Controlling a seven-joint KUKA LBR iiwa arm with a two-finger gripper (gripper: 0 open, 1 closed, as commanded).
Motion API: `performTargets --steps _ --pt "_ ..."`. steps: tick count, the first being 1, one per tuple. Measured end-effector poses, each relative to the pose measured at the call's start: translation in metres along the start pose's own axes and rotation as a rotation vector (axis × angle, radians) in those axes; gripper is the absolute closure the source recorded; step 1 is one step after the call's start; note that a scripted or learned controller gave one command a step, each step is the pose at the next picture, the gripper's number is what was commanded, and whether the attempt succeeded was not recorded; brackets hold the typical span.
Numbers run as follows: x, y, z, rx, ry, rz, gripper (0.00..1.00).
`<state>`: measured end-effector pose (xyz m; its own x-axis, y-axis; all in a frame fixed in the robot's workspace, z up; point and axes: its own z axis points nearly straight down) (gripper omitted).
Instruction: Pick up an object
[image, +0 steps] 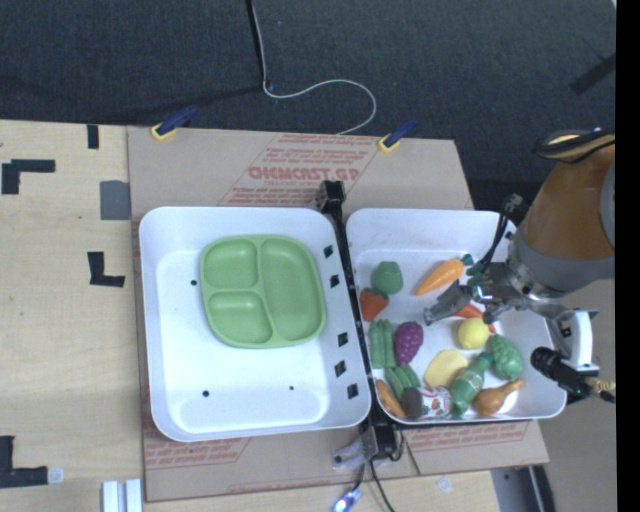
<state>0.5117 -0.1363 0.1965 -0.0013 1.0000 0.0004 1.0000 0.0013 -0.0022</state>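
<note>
Several toy foods are heaped in the right bin, presumably as pick candidates. The end effector is poised beside the carrot; its grip state cannot be told.

Bins: white, smooth, look like moulded plastic, slight sheen. Tray: pale green, matt plastic look. Toy vegetables: glossy coloured plastic look. Sheet under bins: brown cardboard, matt, red print. Bench: light wood look, flat finish. Floor: dark, carpet-like weave.
</note>
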Motion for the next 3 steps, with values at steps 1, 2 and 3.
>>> performTargets --steps 1,2,3 --pt "0.011 -0.018 0.117 0.002 0.000 0.000 0.00" --pt "0.011 -0.015 0.101 -0.005 -0.001 -0.001 1.00" --pt "0.083 -0.006 0.007 -0.009 0.002 -0.009 1.00"
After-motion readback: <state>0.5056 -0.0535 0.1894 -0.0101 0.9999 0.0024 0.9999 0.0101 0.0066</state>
